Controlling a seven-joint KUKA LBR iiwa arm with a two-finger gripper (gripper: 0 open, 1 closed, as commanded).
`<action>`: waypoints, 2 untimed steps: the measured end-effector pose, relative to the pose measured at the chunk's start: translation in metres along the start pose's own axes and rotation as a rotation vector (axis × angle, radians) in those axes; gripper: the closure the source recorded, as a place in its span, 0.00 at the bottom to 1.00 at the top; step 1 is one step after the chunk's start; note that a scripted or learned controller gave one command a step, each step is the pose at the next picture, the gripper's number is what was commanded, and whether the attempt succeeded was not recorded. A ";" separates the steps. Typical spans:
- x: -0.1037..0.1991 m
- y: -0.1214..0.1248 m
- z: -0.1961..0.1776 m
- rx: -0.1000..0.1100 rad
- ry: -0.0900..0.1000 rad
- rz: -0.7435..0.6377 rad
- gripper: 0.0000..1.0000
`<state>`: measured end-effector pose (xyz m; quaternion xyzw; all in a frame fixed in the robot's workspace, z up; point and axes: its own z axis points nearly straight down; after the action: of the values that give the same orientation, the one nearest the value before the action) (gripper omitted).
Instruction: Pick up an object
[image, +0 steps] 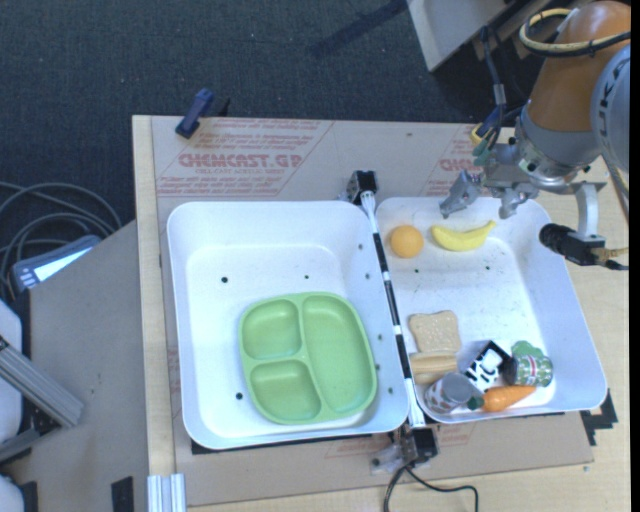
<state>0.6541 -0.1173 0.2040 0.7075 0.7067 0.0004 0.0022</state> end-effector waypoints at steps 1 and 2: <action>-0.076 -0.038 0.120 0.005 0.002 0.000 0.00; -0.007 0.013 0.063 0.001 0.003 -0.003 0.00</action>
<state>0.6676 -0.1241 0.1414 0.7065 0.7078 0.0013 0.0008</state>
